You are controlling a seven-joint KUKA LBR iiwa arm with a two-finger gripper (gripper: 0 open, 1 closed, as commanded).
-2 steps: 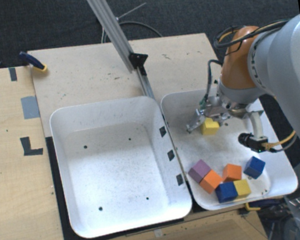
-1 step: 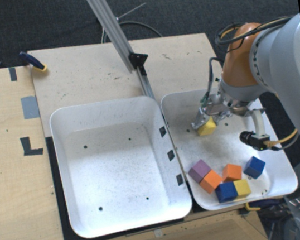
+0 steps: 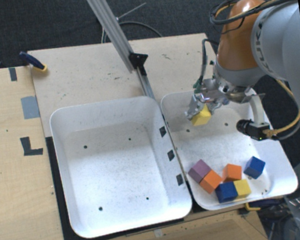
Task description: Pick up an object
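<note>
Right now I see the gripper (image 3: pixel 201 113) closed on a yellow block (image 3: pixel 201 117), raised over the right bin (image 3: pixel 273 182). Toward seven o'clock, bare floor separates it from the block cluster (image 3: pixel 227 179).

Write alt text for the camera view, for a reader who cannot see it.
A grey arm's gripper holds a yellow block above the right bin. Six more blocks, purple, orange, blue and yellow, cluster at that bin's near end, beside the left bin.
</note>
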